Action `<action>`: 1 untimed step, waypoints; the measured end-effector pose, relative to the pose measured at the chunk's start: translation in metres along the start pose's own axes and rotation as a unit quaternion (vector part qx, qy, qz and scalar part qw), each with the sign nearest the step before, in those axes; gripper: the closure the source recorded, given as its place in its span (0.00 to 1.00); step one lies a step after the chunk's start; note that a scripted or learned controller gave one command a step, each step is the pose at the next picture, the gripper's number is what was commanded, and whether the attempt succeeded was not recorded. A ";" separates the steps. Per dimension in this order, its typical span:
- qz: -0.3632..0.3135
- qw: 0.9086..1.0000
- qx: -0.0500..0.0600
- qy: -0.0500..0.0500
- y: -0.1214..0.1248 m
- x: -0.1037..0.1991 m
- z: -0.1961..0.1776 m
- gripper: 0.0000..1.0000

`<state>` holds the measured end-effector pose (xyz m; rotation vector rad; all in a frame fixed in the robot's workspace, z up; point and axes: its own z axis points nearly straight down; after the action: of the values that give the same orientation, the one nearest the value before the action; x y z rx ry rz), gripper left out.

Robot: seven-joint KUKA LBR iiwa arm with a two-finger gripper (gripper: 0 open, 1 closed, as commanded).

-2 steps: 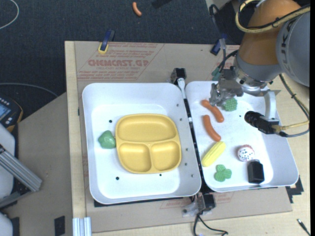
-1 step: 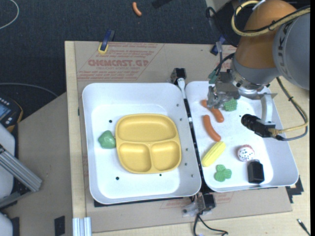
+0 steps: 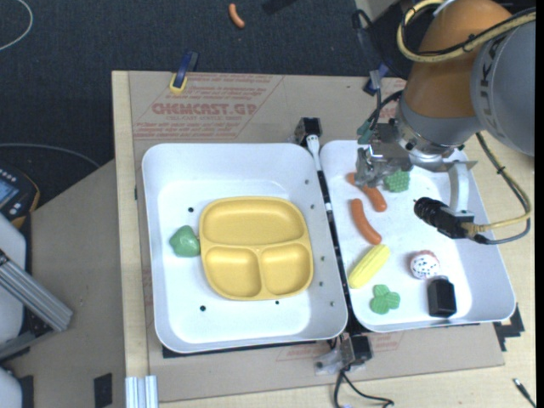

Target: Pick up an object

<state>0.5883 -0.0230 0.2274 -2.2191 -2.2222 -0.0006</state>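
Claw [image 3: 374,170] low over right bin [image 3: 497,266], far end, beside green broccoli piece [image 3: 397,179]; finger spread and grip: cannot tell. Nearby: two sausages [image 3: 367,221], corn [image 3: 369,264]. Yellow tray [image 3: 255,246] in left bin [image 3: 161,185].

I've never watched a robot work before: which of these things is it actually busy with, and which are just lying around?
Part of the job:
pincer, low over the right bin
sausages and green toy beside it
corn cob
broccoli
speckled ball
black block

Just lying about:
yellow tray and green lump, left bin
orange bit on floor
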 end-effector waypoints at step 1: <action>0.000 1.000 -0.002 -0.001 0.009 -0.002 -0.008 1.00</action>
<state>0.5977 -0.0250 0.2351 -2.2214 -2.2251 -0.0031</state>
